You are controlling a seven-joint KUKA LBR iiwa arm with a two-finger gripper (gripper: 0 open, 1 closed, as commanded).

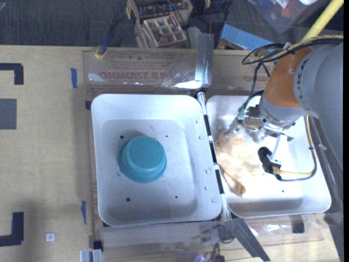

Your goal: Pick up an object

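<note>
Light wood bench (43, 162) carries 2 shallow white bins side by side: left bin (103, 113) and right bin (305, 201), rims touching at the centre seam. Black tape marks (11, 113) sit on the bench top at far left, w/ blue tape bits (73, 77) near the left bin's edge. A clear plastic sheet (147, 72) lies along the far side behind the bins.

Arm (305, 86) crowds right bin (305, 201), apparently; cloth (234, 160) beneath.

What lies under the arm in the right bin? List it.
A crumpled tan cloth lies on the right bin floor, partly beneath the end effector. The arm's wrist covers the cloth's upper right part, so anything beneath there is hidden.
</note>
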